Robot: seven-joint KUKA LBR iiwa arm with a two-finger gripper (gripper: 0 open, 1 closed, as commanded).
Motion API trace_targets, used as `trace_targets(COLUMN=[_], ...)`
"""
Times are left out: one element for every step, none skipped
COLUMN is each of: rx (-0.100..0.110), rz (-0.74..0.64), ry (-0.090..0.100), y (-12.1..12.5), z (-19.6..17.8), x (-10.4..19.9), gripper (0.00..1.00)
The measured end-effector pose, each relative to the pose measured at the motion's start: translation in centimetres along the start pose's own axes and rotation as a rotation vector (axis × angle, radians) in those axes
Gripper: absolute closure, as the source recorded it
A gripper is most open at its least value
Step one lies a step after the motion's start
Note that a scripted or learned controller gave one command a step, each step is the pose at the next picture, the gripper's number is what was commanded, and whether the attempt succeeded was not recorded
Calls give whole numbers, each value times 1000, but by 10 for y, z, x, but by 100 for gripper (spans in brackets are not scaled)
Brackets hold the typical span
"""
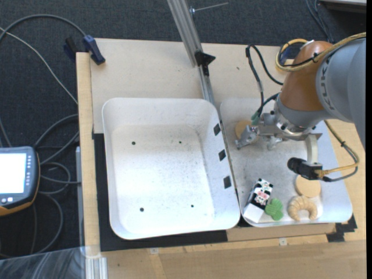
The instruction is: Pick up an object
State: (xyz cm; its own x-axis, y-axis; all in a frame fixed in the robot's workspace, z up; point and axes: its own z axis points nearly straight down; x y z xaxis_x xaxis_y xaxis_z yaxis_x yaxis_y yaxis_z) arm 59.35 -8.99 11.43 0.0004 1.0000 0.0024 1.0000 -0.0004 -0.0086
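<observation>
My gripper (258, 140) hangs low over the back left part of the right bin (343, 208), its fingers spread open with bare bin floor between them. A small tan object (240, 127) lies just beyond the left finger, close to the bin's left wall, and is not between the fingers. Toward the front of the same bin lie a black-and-white cow-patterned box (260, 196), a green piece (274, 209), a croissant-shaped pastry (305, 208) and a round tan biscuit (308, 186).
The left bin (157, 167) sits beside the right one, sharing a raised divider wall (224, 156). A metal pole (186, 28) rises from the bench behind the bins. Cables (256, 68) loop off the arm's wrist.
</observation>
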Motion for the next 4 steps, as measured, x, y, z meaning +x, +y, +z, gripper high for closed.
trace_targets(rx=[-10,-17,-17,-12], rz=[0,-2,-2,-7], ry=[-1,-3,-3,0], y=[2,7,8,6], z=[-15,-79,-134,-141], x=[0,0,0,54], gripper=[100,100,100,100])
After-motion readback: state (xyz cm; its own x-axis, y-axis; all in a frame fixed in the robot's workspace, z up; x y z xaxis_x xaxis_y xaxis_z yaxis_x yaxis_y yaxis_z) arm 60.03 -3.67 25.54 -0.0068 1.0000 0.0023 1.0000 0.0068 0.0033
